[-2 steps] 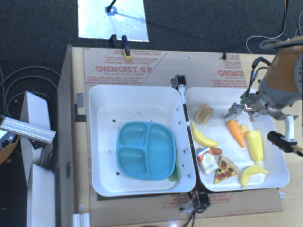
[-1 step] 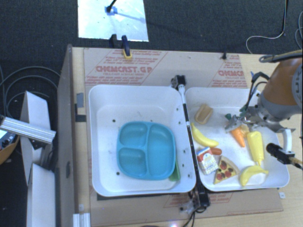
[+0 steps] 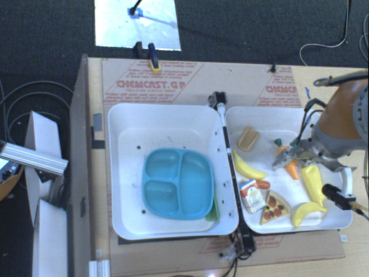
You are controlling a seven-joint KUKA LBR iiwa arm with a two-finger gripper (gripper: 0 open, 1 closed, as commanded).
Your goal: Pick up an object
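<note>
Hovering low in the right bin, gripper down among the toy food, tips right at the carrot. Cannot tell how wide the opening is, nor whether anything is caught: too blurred and crowded there. Judged as mid-attempt, descent about done, closing and lifting left to do, nothing visibly raised. Carrot touching or just under the tips; yellow bottle just beyond toward the arm; banana to the far side, near the divider; bread up and away; pizza slice and second banana below. Blue tray well apart, in the left bin.
</note>
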